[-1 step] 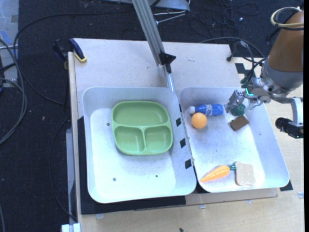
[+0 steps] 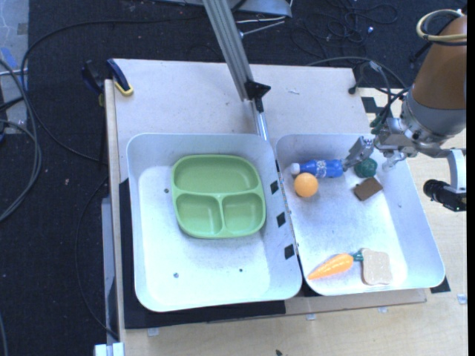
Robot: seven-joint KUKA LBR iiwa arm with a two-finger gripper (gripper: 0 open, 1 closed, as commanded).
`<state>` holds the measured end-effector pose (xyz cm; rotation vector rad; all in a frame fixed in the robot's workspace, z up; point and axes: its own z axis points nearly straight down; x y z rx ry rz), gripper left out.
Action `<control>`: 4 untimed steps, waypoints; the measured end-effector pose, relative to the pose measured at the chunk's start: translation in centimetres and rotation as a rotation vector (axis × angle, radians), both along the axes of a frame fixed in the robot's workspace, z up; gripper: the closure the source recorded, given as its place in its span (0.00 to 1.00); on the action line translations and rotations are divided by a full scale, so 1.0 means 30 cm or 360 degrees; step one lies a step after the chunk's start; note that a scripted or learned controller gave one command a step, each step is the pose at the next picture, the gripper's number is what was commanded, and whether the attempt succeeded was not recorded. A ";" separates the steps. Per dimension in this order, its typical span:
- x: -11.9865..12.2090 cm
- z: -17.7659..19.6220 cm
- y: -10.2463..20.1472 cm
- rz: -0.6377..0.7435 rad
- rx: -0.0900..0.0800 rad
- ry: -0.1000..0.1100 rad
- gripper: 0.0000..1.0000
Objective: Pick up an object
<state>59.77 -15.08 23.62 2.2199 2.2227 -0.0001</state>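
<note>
Grey gripper (image 2: 369,154) is hovering, fingers spread with nothing between them, over a dark green object (image 2: 365,168); crowding blue bottle (image 2: 323,168) and brown block (image 2: 367,190) are risking a nudged, missed grasp.

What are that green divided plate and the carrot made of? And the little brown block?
The green divided plate looks like molded plastic: one even color, smooth matte surface, rounded compartment walls. The carrot seems a plastic toy, uniformly orange and faintly glossy, though foam or rubber is possible. The brown block is too small to judge; its flat dull faces suggest wood or foam.
</note>
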 end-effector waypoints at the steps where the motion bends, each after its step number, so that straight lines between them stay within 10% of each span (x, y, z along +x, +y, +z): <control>1: 0.013 -0.203 -0.003 -0.0002 -0.0001 0.0001 0.00; 3: 0.036 -0.482 0.013 -0.0002 -0.0001 0.0001 0.00; 4: 0.040 -0.442 0.013 -0.0002 -0.0003 -0.0005 1.00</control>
